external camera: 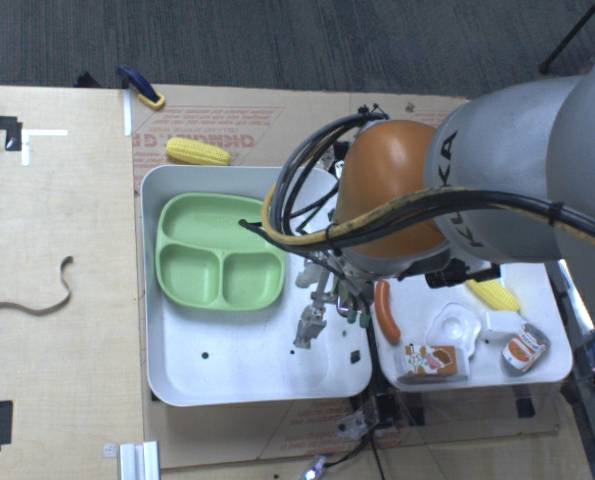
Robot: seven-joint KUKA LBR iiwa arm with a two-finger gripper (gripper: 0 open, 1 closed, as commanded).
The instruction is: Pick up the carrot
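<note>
Nearest the camera, two shallow white bins sit side by side on a bench. The near part of the left bin (177, 368) is bare white floor with a few dark specks. The right bin (562, 373) is partly covered by the arm; its far half is hidden. In its near part lie a printed packet (432, 361), a small red and white tub (525, 348) and a clear plastic piece (452, 326) that is hard to identify.

A long orange-red item, apparently the carrot (385, 311), lies against the right bin's left wall, its far end tucked under the arm. A yellow corn cob (492, 293) lies further right.

The gripper (312, 318) hangs over the left bin, just left of the carrot and apart from it. It is a small metallic blur, so I cannot tell whether it is spread or closed.

Further back, a green divided plate (220, 251) lies in the left bin. The large grey and orange arm (397, 188), draped in cables, hides the bins' far inner corners. Beyond the left bin, a second corn cob (197, 150) lies on cardboard (277, 118).
</note>
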